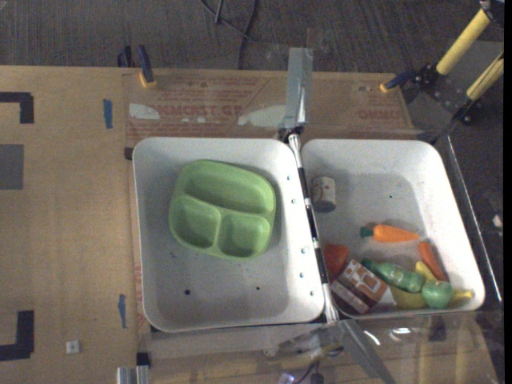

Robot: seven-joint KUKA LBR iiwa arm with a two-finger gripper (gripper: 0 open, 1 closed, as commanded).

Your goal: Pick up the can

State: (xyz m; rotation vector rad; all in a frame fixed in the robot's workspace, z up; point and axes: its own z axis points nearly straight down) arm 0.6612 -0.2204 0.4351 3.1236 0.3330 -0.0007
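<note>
A small grey can (323, 193) lies on its side in the right bin (384, 160), close to the bin's left wall and apart from the other items.
The left bin (160, 294) holds a green divided plate (222, 208). In the right bin's front part lie an orange carrot (390, 233), a second carrot (430, 259), a red piece (336, 258), a brown carton (361, 286), a green bottle-shaped toy (394, 274) and yellow and green fruit (428, 294). A metal post (297, 90) stands behind the bins.
</note>
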